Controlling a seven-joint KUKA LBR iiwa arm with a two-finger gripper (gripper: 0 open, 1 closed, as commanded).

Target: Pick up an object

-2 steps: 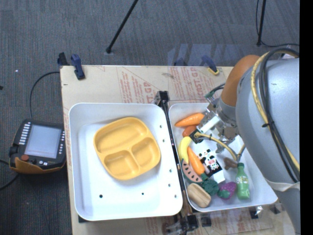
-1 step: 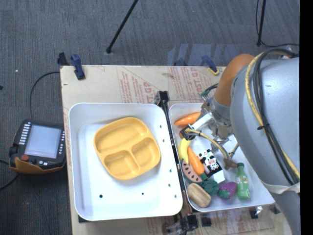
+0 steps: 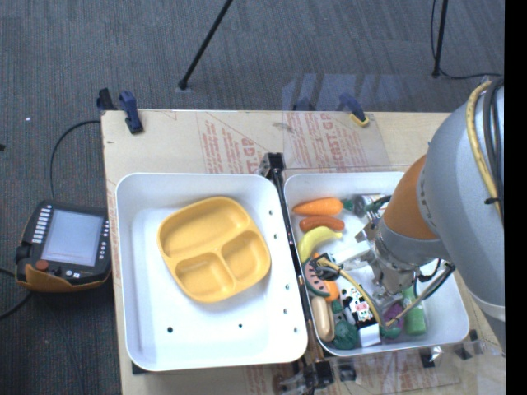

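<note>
Lying in the left bin is a yellow divided plate, well apart from the arm and not at risk. Crossing the divider, the right bin is holding a crowded heap: two orange carrots at the top, a banana below them, a watermelon slice just under that, a hot dog at the lower left, then a dark green piece and a small white block. Further right, the gripper is reaching down into the lower middle of that heap, with a purple piece and a green piece just beside it. How wide the pincer is standing, and whether anything is sitting in it, cannot be told, because the wrist is covering it.

Judging from this, the main danger is the crowding: the toys are touching one another, so the pincer may be closing on two at once or on an edge, and a rounded piece may be slipping free on the lift. Loose cables at the wrist are hanging near the toys and may be snagging them.
</note>
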